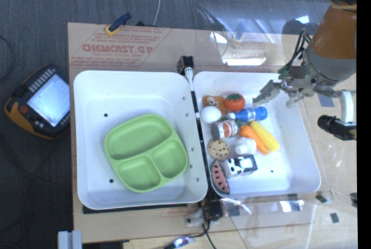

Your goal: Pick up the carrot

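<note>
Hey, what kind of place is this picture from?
Likely a robotics lab: a grey and orange arm reaches over two white bins, toy food such as a carrot fills one, and a teach pendant lies alongside.

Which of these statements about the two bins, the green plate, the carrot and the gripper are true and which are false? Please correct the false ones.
1. The green plate lies in the left bin. True.
2. The carrot lies on the green plate. False: it lies in the right bin, beside the corn.
3. The gripper holds the carrot. False: it is above the right bin's upper part, apart from the carrot.
4. A tomato lies in the right bin. True.
</note>
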### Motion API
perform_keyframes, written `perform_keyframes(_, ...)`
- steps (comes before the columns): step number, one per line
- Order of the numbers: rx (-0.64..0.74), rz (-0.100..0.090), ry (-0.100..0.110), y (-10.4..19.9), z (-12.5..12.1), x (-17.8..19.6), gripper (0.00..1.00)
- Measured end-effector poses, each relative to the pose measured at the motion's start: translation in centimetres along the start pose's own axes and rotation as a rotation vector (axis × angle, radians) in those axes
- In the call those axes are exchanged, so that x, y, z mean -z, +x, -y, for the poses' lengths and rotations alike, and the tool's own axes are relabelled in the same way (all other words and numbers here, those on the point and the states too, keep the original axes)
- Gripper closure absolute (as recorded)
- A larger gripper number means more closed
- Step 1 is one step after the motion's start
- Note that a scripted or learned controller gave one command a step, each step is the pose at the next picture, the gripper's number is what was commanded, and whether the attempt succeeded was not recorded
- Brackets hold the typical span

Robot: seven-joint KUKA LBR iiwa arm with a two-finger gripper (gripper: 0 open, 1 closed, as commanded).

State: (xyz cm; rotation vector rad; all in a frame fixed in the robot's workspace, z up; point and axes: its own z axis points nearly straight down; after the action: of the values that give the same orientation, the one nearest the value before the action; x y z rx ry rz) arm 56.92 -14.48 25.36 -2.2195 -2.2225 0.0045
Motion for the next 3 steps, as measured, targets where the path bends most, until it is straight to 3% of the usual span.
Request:
perform_keyframes(1,-0.097,-0.004,0.014,-2.3,7.4,-14.8,0.00)
perform_keyframes(2,-0.349,0.000,-0.004,-2.1,2.0,-16.3,0.00)
perform_keyframes(3,-0.347,0.003,-0.011,-2.1,1.8,-15.2,1.00)
